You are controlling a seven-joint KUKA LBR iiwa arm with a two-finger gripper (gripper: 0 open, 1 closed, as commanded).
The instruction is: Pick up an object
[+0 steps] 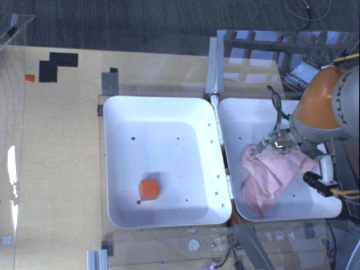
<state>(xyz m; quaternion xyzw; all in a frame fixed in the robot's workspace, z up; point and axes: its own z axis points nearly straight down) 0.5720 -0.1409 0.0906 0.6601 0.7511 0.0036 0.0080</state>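
Two white bins (112,151) sit on a pale wood table (50,167); dark carpet (140,10) lies beyond; fingers (269,146) meet pink cloth (270,179), grip unclear.

Pale wooden bench (56,167); two white bins (118,151) side by side

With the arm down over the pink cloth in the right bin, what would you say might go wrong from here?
The gripper sits at the upper edge of the crumpled pink cloth, so it may catch only a thin fold that slips free on lifting. The cloth trails toward the right white bin's near wall and could drag there. The small orange block in the left white bin lies well apart, unaffected.
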